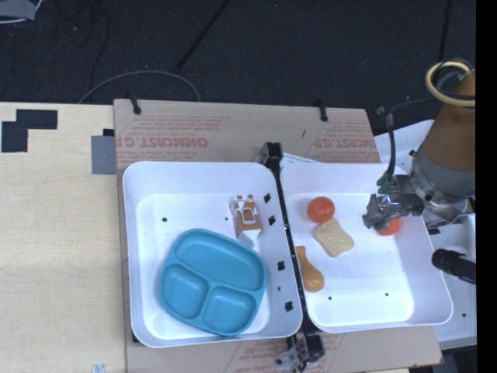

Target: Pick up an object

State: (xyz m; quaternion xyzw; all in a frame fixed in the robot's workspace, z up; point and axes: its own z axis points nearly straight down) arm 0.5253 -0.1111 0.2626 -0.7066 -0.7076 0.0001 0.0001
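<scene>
Red-orange piece (pixel 390 226), small and rounded, lies in the right bin (pixel 365 298) near that bin's right wall, in its upper half. It sits directly under the gripper (pixel 381 213), touching or nearly touching the dark metal of the tool, which hides part of it. Whether the gripper is closed on it or merely over it cannot be told from this slanted look down.

The arm (pixel 449 142) comes in from the right, its orange band above the grey wrist, and leans over the right bin's edge.

Three other things share the right bin, all toward its left side and well apart from the gripper. A red ball (pixel 321 208) sits highest, and a beige bread-like slice (pixel 334 238) lies just below it and close beside it. An orange-tan pear-shaped item (pixel 309 271) lies lower still, against the black divider (pixel 281 231) between the two bins.

The left bin (pixel 144 189) holds a blue divided plate (pixel 210 282) that fills much of its lower part. A small orange-and-white toy (pixel 246 213) stands just above the plate's upper right edge, near the divider.

Both bins rest on a brown cardboard sheet (pixel 202 134) with red printing, and pale bench (pixel 54 239) extends to the left.
</scene>
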